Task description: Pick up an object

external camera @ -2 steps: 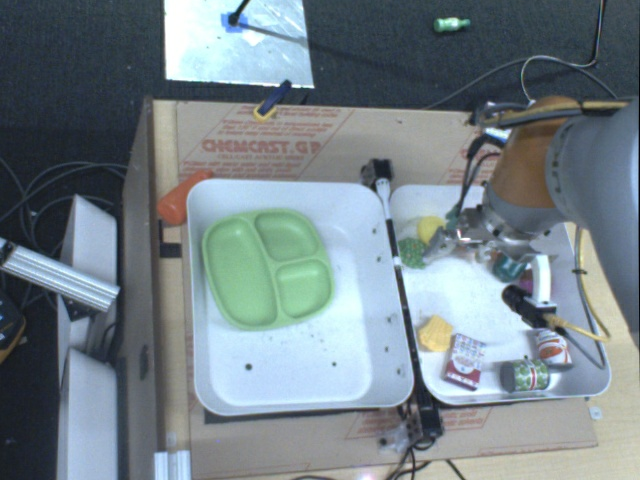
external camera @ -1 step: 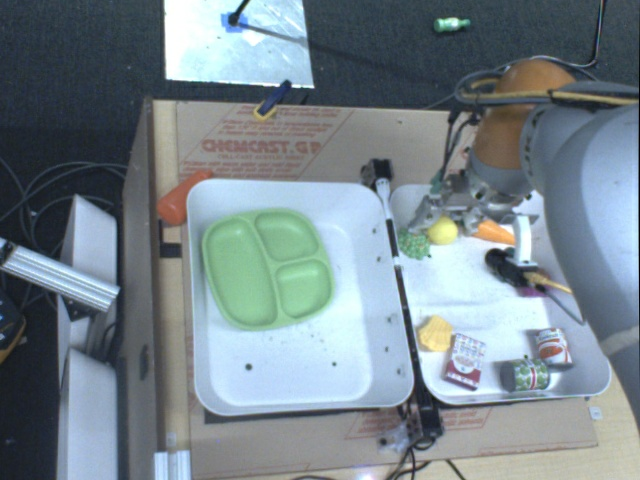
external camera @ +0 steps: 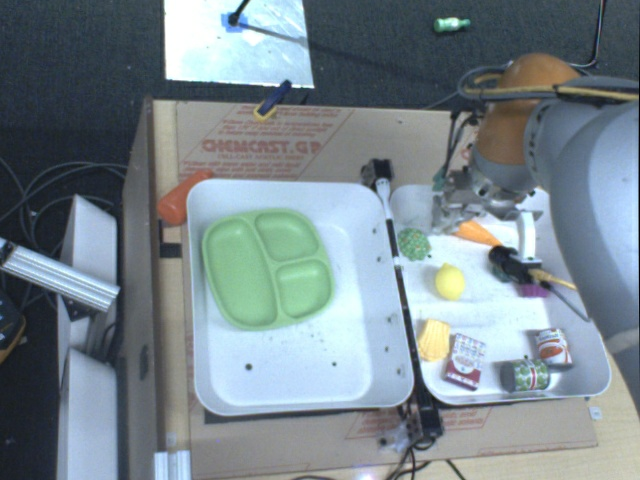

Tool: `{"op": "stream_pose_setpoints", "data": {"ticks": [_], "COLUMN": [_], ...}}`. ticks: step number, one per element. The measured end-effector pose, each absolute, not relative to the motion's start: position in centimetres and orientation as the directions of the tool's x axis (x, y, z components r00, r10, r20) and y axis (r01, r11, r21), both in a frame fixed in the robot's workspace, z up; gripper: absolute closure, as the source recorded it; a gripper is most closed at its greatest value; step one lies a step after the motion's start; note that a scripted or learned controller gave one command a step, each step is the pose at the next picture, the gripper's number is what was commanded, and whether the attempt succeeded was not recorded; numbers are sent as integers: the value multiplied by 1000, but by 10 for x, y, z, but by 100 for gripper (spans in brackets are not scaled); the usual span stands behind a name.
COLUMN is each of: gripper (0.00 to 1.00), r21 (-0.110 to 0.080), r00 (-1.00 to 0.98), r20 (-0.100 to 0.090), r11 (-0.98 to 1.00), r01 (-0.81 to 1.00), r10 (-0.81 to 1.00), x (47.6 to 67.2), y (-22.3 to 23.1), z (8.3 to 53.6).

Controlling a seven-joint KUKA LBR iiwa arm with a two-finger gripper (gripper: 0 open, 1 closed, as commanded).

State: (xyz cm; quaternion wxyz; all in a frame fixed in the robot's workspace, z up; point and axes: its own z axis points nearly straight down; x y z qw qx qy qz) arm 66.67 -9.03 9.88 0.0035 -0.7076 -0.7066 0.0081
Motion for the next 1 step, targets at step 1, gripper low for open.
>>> {"op": "stream_pose_setpoints", "data": {"ticks": [1], "gripper": [0], "r21": [-15], "r00": [1], "r20": [-7], "r11": [-1], "r01": [1000], "r10": [1000], "x": [667], "y": [-90], "z": [99]}}
